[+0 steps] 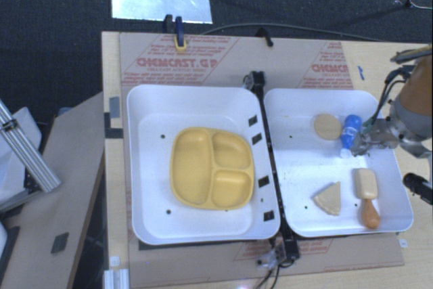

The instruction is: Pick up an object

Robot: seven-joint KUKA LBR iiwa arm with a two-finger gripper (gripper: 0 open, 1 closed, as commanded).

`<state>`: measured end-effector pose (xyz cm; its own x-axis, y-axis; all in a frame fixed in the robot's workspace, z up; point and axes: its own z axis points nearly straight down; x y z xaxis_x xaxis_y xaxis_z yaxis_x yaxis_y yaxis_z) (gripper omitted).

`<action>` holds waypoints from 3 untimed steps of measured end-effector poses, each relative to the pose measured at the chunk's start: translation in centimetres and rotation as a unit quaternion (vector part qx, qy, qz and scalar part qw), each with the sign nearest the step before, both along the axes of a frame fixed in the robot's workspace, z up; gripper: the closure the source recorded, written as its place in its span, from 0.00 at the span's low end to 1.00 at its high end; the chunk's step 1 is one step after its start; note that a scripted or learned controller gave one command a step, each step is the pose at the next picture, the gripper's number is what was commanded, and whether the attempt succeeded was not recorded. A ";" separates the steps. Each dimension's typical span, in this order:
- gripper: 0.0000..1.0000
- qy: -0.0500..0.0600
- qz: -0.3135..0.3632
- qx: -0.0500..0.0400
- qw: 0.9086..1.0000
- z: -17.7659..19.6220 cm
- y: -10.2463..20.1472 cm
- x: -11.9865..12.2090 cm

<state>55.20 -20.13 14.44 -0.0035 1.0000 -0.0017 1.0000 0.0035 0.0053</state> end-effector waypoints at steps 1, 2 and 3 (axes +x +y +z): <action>1.00 -0.002 0.001 -0.001 1.000 5.8 0.5 1.0; 1.00 -0.001 0.001 -0.001 1.000 11.3 0.4 1.2; 1.00 0.002 0.003 0.002 1.000 9.8 6.1 1.3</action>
